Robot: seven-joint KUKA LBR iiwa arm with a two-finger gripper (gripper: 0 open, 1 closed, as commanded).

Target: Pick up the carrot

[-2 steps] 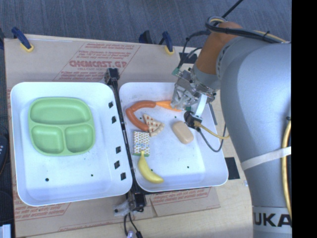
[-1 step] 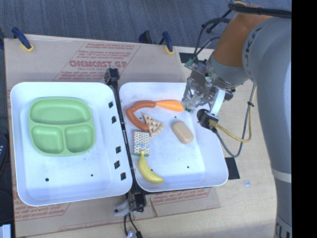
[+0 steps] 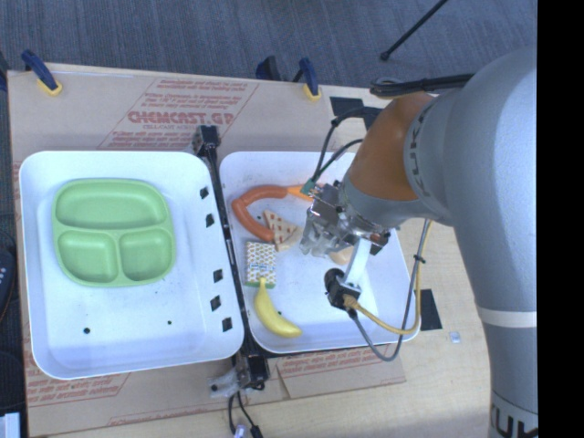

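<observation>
Grey arm (image 3: pixel 474 153) hogs the right side, closest to the lens. Gripper (image 3: pixel 319 235) hangs low over the right bin (image 3: pixel 392 327), can't tell how it's set. Carrot (image 3: pixel 260 203) lies curved just left of it, upper part of that bin, beside a cracker-like wedge (image 3: pixel 280 229). I'd shift left, line up across the carrot's middle, then drop. Banana (image 3: pixel 272 313) and green tray (image 3: pixel 114 231) sit clear.

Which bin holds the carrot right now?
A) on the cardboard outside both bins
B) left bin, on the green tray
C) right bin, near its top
C: the carrot lies curved in the upper part of the right bin, above the banana.
</observation>
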